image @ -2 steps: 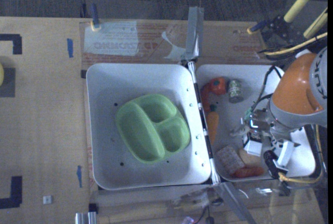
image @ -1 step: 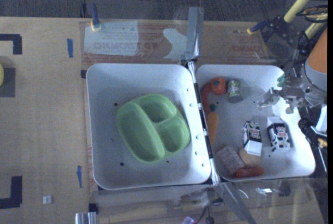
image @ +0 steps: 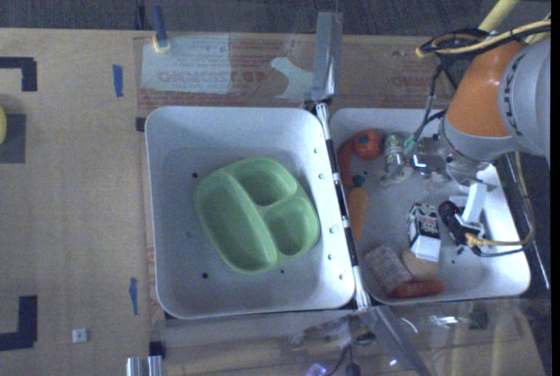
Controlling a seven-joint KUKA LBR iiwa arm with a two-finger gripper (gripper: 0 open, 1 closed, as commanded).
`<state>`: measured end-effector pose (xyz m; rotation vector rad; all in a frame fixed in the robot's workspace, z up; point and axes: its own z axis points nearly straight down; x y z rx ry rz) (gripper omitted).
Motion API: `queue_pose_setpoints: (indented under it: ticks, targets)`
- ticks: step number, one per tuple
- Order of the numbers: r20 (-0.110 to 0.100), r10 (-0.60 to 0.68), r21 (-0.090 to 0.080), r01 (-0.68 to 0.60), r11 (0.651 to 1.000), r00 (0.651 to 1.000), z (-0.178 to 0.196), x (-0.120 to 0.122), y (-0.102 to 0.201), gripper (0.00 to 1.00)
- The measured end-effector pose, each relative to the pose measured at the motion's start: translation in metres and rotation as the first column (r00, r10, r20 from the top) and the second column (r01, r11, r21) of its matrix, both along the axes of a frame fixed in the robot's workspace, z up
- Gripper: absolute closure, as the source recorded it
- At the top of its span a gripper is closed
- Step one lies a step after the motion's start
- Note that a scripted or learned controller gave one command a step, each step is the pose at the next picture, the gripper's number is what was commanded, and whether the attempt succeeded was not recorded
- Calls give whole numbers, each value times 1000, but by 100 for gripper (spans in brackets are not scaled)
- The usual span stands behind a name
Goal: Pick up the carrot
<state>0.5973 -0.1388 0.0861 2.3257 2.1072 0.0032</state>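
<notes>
Gripper (image: 426, 230) poised beside carrot (image: 358, 214).
I cannot tell its finger state; carrot lies against the bin wall (image: 343, 217), left of the gripper, limiting access.

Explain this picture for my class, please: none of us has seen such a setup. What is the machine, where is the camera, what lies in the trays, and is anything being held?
One camera looks down at a slant on a wooden bench bearing two shallow white bins side by side. The machine is a robot arm, grey with an orange band, reaching in from the picture's right over the right bin. Its gripper hangs low over that bin's upper part; nothing can be seen held in it.

The left bin holds a green plate with three compartments. The right bin holds toy food: an orange carrot lying along its left wall, a tomato near the top, a sausage near the bottom, plus other small items too blurred to name. The carrot lies untouched, apart from the gripper.
</notes>
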Motion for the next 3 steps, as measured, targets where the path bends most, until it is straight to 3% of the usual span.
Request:
queue_pose_setpoints:
  ticks: [1,2,3]
  targets:
    - [0,250,-1,-250,968,968,0,7,10,0]
    - [0,218,-2,-218,976,976,138,6,-61,0]
    - [-5,60,1,-60,998,998,34,26,-52,0]
